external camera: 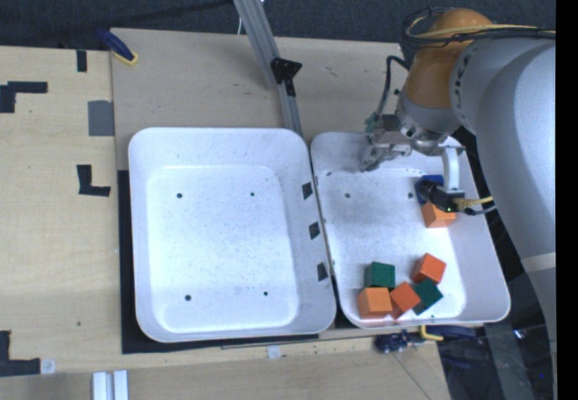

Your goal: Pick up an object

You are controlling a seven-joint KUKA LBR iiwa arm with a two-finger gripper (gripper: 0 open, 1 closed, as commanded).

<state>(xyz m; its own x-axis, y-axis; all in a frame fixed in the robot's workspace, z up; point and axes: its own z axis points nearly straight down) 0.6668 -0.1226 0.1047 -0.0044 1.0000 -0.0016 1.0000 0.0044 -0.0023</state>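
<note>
Looking down from the fixed camera, the grey arm [506, 118] reaches in from the right. The gripper [375, 154] hangs over the far end of the right bin [361, 227], close to its far-left corner. Released or clenched? Cannot tell from this angle.

The candidates for picking sit well apart from it, clustered at the near end of that same bin. There's a green block [380, 274], with an orange block [374, 302] just in front of it. A red-orange block [405, 297] touches that one's right side, and a dark green block [428, 296] sits just beside that. An orange cube [432, 266], turned at an angle, is right behind those two. A lone orange piece [440, 217] sits by the bin's right wall, about midway along. The left bin [135, 154] lies alongside.
</note>
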